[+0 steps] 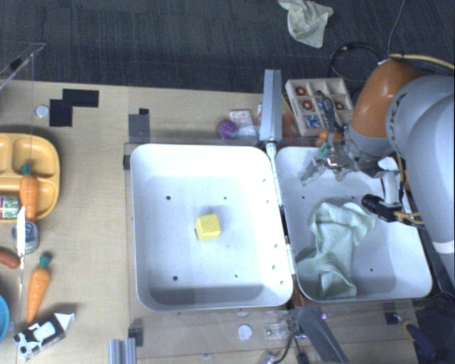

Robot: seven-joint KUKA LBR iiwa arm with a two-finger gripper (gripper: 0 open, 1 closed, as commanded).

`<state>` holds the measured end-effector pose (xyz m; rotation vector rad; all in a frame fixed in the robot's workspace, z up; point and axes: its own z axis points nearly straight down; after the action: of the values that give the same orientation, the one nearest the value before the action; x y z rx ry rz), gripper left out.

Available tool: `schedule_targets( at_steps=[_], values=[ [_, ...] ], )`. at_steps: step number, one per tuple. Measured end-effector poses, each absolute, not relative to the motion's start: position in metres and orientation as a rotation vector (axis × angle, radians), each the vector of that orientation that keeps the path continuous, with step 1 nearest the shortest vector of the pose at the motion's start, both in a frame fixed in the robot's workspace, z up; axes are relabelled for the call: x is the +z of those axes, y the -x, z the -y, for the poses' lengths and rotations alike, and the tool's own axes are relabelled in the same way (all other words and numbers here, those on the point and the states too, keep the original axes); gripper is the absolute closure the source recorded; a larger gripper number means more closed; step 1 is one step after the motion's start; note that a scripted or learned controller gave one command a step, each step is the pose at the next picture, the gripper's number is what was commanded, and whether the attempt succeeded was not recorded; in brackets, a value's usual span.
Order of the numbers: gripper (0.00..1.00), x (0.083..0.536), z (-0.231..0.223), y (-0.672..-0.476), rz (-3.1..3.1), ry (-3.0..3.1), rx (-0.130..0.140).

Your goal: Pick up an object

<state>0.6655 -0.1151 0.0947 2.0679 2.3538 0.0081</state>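
At the bottom left of the frame, on the bench [85,284], lie a black-and-white toy cow [41,332] and a carrot [36,284]. Further up that edge, a yellow divided tray [44,153] holds another carrot [28,195].

The left bin [149,213] holds a small yellow block [208,227], resting alone near the bin's centre, well apart from every wall. In the right bin [398,274], a pale green cloth [335,245] lies crumpled from the lower left corner up toward the middle.

The arm [419,142] enters from the right edge, its orange band [377,96] above the wrist. The hand [325,163] sits over the upper left part of the right bin, above the cloth and apart from it; I cannot tell whether it is spread or closed.

Beyond the bins, near the top centre, sit a purple ball [227,129] and a box of small items [319,104]. A rag [306,21] lies on the dark floor at the top.
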Motion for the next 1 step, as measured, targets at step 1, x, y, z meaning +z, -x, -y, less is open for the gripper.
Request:
schedule_targets(
  at_steps=[1],
  values=[
    [0.00,0.0907,0.1129,-0.5505,-2.513,-1.865,0.011]
  ],
)
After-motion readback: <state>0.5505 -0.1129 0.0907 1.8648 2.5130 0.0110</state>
